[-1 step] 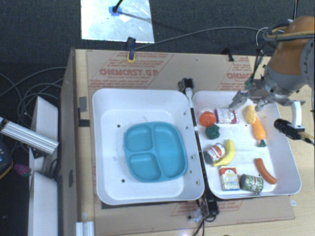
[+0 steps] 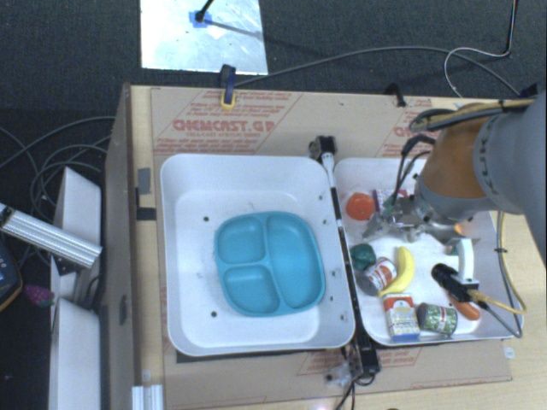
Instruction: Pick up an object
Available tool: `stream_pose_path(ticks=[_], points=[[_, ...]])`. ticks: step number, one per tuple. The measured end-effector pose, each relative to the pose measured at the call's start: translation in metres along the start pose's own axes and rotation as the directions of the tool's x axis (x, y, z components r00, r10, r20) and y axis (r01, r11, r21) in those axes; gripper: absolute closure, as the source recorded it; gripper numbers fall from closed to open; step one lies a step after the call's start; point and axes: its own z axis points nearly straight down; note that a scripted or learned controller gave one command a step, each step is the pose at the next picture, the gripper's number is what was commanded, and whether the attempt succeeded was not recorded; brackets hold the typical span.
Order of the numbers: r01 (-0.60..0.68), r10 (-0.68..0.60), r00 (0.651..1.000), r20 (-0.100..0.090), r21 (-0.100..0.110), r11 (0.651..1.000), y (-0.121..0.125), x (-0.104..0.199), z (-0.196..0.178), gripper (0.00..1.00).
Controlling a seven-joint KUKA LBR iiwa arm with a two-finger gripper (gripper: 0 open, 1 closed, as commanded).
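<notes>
Single fixed cam, mounted above the bench (image 2: 256, 114), looking down at a slant. Both white bins are in frame side by side: left bin (image 2: 184, 229), right bin (image 2: 359, 173). Far enough back to catch the bench edges and dark floor (image 2: 68, 49) around it (cables included). Arm (image 2: 504, 156) comes in from the frame's right side.

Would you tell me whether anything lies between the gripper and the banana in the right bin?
Nothing visible does. The gripper hangs over the right bin, and the banana lies just below it in the picture, uncovered, with a small can touching its left side.
</notes>
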Motion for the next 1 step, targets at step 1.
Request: stream_pose_path(ticks=[1], points=[[-0.005, 0.005, 1.0, -0.002, 0.024, 1.0, 0.0552, 0.016, 0.0033, 0.0]])
